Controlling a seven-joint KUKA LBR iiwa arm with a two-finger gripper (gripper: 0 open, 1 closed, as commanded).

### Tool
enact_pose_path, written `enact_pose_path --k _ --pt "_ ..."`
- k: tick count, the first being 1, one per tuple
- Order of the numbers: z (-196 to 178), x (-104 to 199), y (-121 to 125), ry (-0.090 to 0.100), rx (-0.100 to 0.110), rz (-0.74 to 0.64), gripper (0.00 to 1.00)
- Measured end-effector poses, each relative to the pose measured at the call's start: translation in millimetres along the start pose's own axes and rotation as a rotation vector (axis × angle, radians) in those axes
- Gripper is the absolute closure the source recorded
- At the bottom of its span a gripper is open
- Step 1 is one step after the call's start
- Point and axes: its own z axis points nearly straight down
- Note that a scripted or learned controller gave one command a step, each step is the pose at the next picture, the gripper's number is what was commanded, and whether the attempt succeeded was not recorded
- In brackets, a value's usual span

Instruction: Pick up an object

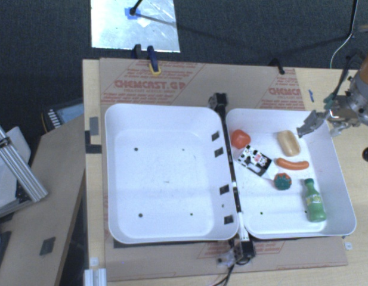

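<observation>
The right bin (348, 214) holds several small objects: a red rounded piece (241, 139), a tan bread roll (288, 143), a black-and-white patterned block (255, 159), an orange sausage (292, 164), a teal ball (283, 182) and a green bottle (314, 200) lying on its side. My gripper (322, 127) hovers over the bin's far right corner, just right of the bread roll and above it. Its fingers are spread open with nothing between them.
The left bin (112, 177) sits beside the right one, with a black clip-studded divider (228, 159) between them. Cardboard lies under both bins. A shiny metal sheet (135, 16) lies on the floor beyond the bench. An aluminium rail (16, 165) stands at the left.
</observation>
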Motion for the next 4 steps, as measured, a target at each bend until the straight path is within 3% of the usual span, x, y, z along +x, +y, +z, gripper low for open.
enact_pose_path --k 1,2,3,4 --pt "-11 0 1 0.000 -0.003 -0.003 1.00" --pt "-12 -37 -68 0.000 0.002 0.005 1.00" --pt "-110 35 -49 -0.001 -0.008 -0.007 1.00" --pt "-105 130 -65 0.002 -0.001 -0.009 1.00"
